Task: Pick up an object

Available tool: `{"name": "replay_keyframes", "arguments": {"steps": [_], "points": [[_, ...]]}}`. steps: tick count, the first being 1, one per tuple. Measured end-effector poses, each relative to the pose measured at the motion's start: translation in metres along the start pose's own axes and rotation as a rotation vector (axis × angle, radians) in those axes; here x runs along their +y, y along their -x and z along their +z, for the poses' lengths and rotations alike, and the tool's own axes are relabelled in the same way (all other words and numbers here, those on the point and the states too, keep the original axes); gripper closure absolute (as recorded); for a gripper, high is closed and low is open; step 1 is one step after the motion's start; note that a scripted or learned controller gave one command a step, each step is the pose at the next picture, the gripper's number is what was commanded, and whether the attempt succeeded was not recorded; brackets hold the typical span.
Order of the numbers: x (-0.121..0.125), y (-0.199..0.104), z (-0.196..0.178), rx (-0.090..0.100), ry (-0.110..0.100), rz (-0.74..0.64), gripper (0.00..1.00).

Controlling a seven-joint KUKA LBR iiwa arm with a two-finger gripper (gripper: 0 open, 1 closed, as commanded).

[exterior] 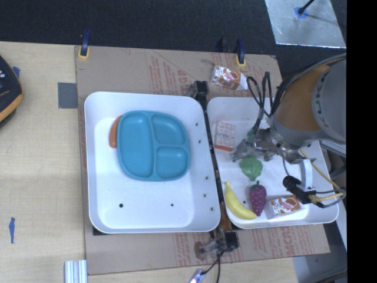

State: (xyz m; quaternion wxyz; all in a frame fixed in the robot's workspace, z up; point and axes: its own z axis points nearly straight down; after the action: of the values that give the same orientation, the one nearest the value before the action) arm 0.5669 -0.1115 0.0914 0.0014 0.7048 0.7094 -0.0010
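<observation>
Grey KUKA arm (330, 99) w/ orange band (300, 96) above wrist enters from right, bent down over the right bin. Two-finger metal gripper (252, 149) sits low, pointing left, near bin's middle. Black cables loop above wrist.

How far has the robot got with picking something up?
Done: the gripper has reached into the right bin, just above the green toy. In hand: nothing visible between its fingers. Left: grabbing and lifting; the banana and grapes also lie untouched.
</observation>
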Motion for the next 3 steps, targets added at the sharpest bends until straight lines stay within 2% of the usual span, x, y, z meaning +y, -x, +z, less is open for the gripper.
{"name": "replay_keyframes", "arguments": {"steps": [1,2,3], "points": [[-0.029,0.001,0.0,0.003,-0.005,0.001,0.0],[-0.029,0.002,-0.01,0.002,-0.007,-0.002,1.0],[-0.029,0.002,-0.01,0.002,-0.007,-0.003,0.0]]}}
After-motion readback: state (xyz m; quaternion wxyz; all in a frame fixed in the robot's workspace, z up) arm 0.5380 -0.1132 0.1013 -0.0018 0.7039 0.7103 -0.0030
